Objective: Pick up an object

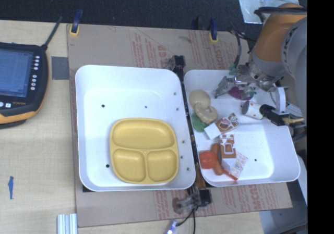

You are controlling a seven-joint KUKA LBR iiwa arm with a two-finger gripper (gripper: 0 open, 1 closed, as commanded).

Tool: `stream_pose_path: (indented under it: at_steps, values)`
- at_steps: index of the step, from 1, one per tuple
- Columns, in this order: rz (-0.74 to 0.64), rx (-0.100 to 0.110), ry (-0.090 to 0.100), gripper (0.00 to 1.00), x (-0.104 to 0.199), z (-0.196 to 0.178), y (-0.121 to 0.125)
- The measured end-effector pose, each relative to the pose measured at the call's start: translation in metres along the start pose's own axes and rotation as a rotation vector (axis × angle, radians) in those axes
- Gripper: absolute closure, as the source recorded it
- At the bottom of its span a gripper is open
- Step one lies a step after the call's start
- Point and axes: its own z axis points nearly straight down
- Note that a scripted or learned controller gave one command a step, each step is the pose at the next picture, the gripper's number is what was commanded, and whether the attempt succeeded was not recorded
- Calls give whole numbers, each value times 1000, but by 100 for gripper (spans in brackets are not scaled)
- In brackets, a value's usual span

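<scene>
A: Starting at nine o'clock of the view?

B: Yes. Spotting a pendant (18,79) there, parked off the cardboard (135,45), likely to stay clear of the arm (274,40).

A: Then?

B: Moving right to the left bin (120,92). Carrying a yellow divided tray (144,150), flat on the floor toward six o'clock. Too broad for an easy pinch, at a guess.

A: Past the shared rim?

B: Reaching the right bin (269,149). Finding clutter bunched along its nine o'clock side: a beige lump (202,105) at ten, a green scrap (197,122) touching it from below, a small white card (213,131) nearer the middle, then an orange piece (207,160) and a printed carton (228,147) at seven, leaning on each other. Probably dropped in loose, not arranged, hence the overlaps.

A: And the gripper (235,86)?

B: Hanging at twelve o'clock of that bin, near the far rim, reached in from three o'clock. Cannot tell how wide open, nor whether gripping anything.

A: Target?

B: Judging by closeness, a purple thing (238,93) right at the gripper, also at twelve o'clock, apart from the heap. Seemingly chosen for standing free of neighbours. Cannot tell whether resting on the floor or raised.
</scene>
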Motion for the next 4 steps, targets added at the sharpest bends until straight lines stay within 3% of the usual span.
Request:
stream_pose_path:
  at_steps: [1,2,3,4]
  values:
    - [-4,-9,-5,0,-42,21,-65]
    - [0,6,-2,0,-4,22,-9]
    - [-1,-3,-1,0,-63,21,0]
    - [-3,-5,-2,0,-62,21,1]
